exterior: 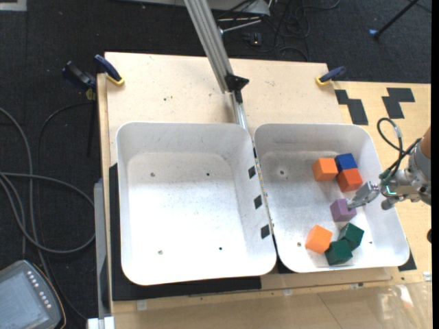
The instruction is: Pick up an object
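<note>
Tool (359, 196) hovers beside purple block (341, 210).

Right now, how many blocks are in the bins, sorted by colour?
Orange blocks: 3, at and
Blue block: 1
Purple block: 1
Green blocks: 2, at and
Total: 7, all in the right bin
</note>
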`<state>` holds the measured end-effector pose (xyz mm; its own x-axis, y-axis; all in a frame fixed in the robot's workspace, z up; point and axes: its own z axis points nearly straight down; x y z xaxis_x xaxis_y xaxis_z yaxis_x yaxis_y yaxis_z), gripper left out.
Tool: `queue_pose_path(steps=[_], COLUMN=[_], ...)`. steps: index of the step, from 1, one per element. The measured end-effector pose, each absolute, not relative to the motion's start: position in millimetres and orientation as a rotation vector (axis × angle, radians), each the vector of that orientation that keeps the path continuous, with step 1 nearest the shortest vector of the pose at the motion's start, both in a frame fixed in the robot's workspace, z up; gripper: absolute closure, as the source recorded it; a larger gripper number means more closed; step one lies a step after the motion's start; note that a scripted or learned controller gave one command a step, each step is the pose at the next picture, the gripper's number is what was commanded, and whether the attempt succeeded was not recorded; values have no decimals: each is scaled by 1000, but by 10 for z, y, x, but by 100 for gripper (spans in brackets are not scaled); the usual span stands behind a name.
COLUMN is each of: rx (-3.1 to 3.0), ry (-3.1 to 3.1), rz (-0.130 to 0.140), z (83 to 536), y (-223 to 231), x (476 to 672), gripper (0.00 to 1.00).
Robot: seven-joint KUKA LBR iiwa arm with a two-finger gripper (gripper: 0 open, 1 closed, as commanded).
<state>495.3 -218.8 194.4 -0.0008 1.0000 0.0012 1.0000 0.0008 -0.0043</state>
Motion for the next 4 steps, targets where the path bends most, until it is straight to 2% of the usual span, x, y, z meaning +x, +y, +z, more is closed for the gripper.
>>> queue_pose_path(steps=[1,2,3,4], rx=[-2221,-2219,-2222,-2224], ry=[-2222,-2216,-2221,-2224], rz=[0,5,2,-2], z=[1964,1331,936,1060], y=[-2187,-2192,-2189,-2190], x=[4964,4914,4916,4929], gripper=[0,0,0,100])
